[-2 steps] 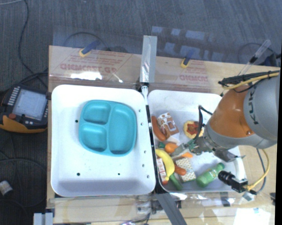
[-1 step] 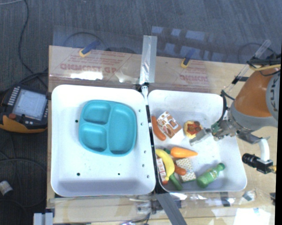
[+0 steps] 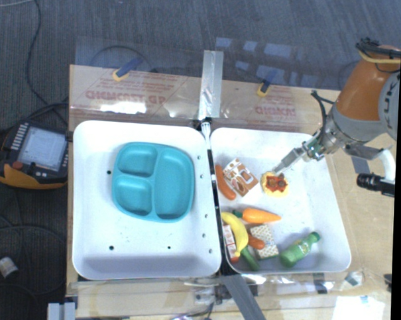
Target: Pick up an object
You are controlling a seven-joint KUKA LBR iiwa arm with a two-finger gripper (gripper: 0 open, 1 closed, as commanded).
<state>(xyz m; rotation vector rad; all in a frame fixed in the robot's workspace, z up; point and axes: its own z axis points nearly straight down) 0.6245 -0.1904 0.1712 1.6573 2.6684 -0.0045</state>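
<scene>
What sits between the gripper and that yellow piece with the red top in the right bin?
Nothing visible. The gripper is down right at the upper edge of the yellow piece with the red top, with only bare floor of the right bin around them. The waffle-patterned toy lies off to the view's left, apart.

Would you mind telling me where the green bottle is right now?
The green bottle lies tilted in the right bin, near its front right corner, just right of the pile with the carrot and banana.
</scene>
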